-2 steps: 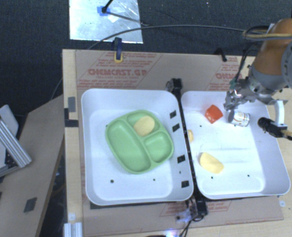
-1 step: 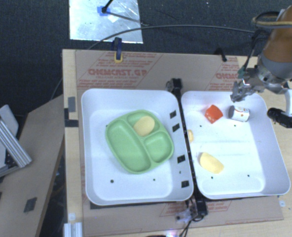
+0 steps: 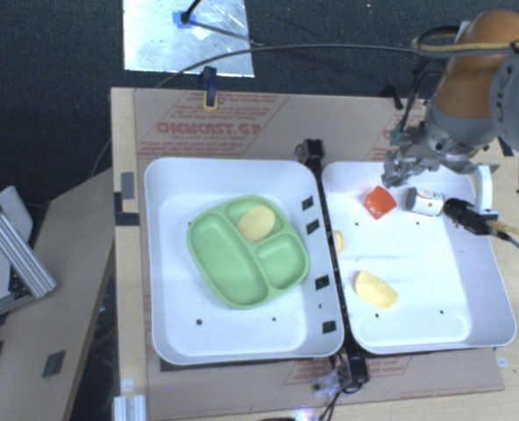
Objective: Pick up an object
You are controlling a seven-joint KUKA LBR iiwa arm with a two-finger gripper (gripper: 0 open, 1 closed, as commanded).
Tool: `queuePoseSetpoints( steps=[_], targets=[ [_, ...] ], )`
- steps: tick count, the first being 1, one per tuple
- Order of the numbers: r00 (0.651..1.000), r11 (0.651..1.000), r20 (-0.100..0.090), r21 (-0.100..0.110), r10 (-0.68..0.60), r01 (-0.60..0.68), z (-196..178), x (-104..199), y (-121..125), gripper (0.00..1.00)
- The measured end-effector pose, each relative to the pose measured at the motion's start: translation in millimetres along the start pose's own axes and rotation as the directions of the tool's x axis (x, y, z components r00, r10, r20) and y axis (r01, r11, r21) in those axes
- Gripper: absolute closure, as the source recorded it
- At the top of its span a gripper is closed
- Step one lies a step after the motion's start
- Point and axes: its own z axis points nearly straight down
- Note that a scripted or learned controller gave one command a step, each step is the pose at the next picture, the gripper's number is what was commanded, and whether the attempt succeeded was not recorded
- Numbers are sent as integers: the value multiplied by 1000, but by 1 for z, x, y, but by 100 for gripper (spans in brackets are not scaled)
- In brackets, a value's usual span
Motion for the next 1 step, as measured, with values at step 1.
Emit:
queuePoseSetpoints(
  steps=[1],
  targets=[
    [1000,1000,0,-1,-1,1,-7,62,-7,100]
  ],
)
